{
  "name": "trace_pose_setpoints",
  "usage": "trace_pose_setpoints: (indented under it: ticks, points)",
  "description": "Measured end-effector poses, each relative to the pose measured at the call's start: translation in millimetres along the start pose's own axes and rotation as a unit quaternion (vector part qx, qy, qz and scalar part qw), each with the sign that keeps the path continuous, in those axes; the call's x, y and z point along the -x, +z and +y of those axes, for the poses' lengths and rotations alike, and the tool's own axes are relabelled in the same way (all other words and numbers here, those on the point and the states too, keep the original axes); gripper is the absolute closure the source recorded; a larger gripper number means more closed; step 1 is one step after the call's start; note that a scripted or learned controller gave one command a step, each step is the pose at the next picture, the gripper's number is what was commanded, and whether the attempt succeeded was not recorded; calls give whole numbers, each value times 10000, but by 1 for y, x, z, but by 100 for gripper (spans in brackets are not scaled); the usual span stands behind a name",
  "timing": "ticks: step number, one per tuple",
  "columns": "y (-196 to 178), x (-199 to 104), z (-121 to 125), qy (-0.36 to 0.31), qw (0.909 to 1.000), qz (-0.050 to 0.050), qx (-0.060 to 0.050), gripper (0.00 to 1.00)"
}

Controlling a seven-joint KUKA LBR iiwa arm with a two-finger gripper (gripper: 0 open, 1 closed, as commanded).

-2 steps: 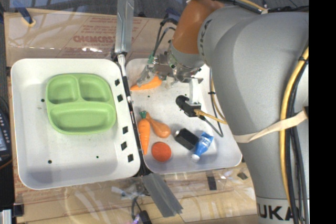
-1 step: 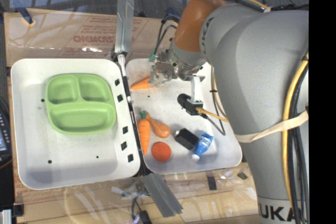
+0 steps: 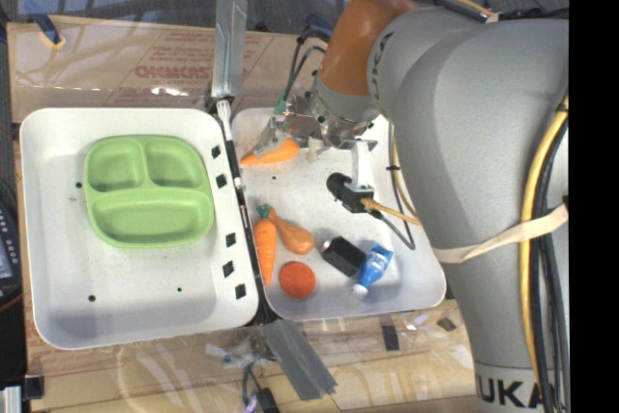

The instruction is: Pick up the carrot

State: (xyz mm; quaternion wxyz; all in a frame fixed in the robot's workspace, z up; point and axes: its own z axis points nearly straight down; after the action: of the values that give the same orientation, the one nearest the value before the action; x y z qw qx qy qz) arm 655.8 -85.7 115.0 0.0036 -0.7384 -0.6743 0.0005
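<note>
1. carrot [image 3: 271,153] lies in the right bin [image 3: 308,193], in its far left corner, close to the wall that parts the two bins.
2. the grey arm [image 3: 464,111] reaches in from the right and bends down over the far part of the right bin, and its bulk covers the bin's right side.
3. the orange band [image 3: 353,39] above the wrist sits at the far end of the arm, tilted toward the left, with the wrist dropping from it into the bin.
4. the gripper [image 3: 295,126] is low over the far left corner, aimed down and to the left, right at the thick end of the carrot.
5. whether the gripper has closed on the carrot or only stands against it cannot be told, because the wrist hides where they meet.
6. the carrot's long axis runs nearly left to right at a slight slant. its narrow tip points left toward the dividing wall and its thick end points right, under the gripper.
7. a second carrot [image 3: 265,251] with a green top lies along the same wall nearer the camera. its long axis runs far to near, with the green top at the far end.
8. just beside it are an orange-brown drumstick-shaped toy [image 3: 292,236] and a round orange-red fruit [image 3: 298,279].
9. a black cylinder-like thing [image 3: 341,254] lies further right, with a blue and white thing [image 3: 375,268] against it.
10. the left bin [image 3: 145,300] holds a green divided plate [image 3: 148,191].
</note>
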Motion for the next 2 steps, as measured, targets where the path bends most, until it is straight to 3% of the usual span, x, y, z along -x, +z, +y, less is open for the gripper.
trace_pose_setpoints:
  ticks: [1, 2]
  points:
    - [-77, -12, 0, -1436, 9896, -28, 24, 0]
    - [13, 10, 1, -1751, 9846, -19, -11, 0]
